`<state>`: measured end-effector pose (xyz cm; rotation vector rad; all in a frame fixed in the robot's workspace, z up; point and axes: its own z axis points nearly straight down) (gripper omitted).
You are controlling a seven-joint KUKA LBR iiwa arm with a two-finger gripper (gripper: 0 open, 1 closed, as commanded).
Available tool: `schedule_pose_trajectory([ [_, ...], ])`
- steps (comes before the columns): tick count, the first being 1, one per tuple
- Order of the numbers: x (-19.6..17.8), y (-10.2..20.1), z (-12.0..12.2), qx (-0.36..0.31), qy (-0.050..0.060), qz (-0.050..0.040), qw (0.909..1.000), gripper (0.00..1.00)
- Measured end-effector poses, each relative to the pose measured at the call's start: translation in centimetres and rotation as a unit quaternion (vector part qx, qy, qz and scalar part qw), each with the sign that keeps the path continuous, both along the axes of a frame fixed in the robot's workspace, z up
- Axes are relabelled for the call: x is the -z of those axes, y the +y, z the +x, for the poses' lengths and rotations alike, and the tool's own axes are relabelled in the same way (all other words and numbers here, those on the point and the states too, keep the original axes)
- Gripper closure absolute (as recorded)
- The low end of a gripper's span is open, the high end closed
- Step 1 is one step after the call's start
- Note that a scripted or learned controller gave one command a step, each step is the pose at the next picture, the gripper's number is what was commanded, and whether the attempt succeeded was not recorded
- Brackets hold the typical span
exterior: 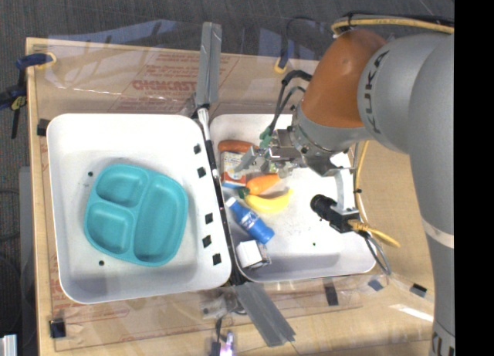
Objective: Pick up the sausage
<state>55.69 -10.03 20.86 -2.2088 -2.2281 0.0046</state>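
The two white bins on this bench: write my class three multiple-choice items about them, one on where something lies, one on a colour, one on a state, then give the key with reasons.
1. Where does the sausage lie?
A. Right bin, far left corner
B. On the tray
C. Outside both bins

2. What colour is the divided tray?
A. Red
B. Teal
C. Yellow

3. How does the tray sit?
A. Flat in the left bin
B. Leaning on the right bin
C. Lifted by the gripper

Key: 1 A, it lies by the divider; 2 B, plainly teal; 3 A, compartments facing up.

teal tray [136, 213], reddish-brown sausage [235, 147], blue bottle [252, 221], white bins [62, 192]
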Motion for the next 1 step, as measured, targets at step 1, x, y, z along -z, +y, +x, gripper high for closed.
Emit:
schedule_pose_trajectory([
  [1, 7.89, -0.98, 4.9, 0.055, 0.0, -0.0007, 0.9985, 0.0],
])
